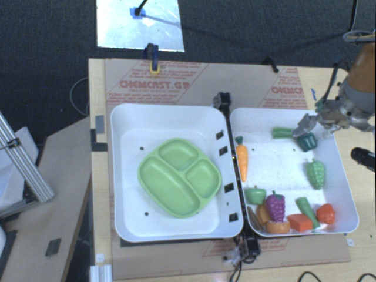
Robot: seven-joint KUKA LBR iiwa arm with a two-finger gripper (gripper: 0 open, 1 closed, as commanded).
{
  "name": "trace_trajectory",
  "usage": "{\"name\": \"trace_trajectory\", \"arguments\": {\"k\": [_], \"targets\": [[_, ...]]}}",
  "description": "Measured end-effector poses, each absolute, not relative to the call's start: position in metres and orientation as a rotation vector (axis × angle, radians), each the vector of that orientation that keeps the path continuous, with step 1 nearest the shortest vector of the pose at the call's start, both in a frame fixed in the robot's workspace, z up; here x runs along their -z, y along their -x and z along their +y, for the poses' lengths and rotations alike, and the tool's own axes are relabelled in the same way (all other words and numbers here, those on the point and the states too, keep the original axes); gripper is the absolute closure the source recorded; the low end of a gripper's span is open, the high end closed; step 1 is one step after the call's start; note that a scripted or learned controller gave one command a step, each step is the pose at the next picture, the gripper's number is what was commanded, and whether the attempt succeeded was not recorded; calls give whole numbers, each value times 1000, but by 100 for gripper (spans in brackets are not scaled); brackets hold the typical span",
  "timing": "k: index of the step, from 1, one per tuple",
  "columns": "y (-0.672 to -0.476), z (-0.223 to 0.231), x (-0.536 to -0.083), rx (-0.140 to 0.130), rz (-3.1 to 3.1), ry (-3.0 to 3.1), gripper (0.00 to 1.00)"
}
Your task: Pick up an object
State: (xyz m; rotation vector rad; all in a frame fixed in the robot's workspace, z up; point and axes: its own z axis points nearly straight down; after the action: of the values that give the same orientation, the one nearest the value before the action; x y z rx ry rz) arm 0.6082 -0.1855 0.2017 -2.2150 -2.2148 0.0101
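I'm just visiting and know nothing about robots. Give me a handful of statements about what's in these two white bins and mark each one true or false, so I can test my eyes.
1. The light green divided plastic plate lies in the left white bin. True.
2. The orange toy carrot lies in the left bin beside the plate. False: it lies in the right white bin, near its left wall.
3. The purple toy grape bunch sits among the toys crowded along the right bin's near edge. True.
4. The divided plate holds a red toy. False: its three compartments hold nothing.
5. The robot's gripper is over the right bin's far right part. True.
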Motion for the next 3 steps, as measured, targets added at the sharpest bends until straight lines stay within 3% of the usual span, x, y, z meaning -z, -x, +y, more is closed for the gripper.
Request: {"name": "trace_trajectory", "arguments": {"k": [1,3], "targets": [[-611,-185,-210,1,-2226,2219,0],[-599,-173,-114,-1,-2222,2219,0]]}}
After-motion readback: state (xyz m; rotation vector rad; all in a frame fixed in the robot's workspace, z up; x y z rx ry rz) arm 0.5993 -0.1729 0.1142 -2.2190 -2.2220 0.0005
